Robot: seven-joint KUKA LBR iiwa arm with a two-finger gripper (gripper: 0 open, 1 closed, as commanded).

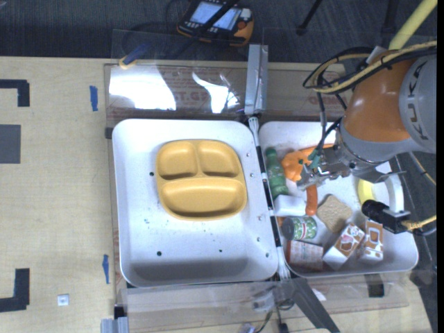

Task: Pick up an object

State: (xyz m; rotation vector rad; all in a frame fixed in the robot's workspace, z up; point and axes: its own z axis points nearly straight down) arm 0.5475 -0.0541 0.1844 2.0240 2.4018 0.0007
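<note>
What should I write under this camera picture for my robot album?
Robot arm's gripper reaches into the right bin full of toy food, beside a yellow divided tray in the left bin.

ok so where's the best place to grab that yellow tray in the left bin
Probably by a rim. The tray lies flat, open side up, alone in the left bin, and looks too broad to span. Come straight down over its right edge, nearest the arm, one finger inside a compartment and one outside, pinching the wall.
</note>
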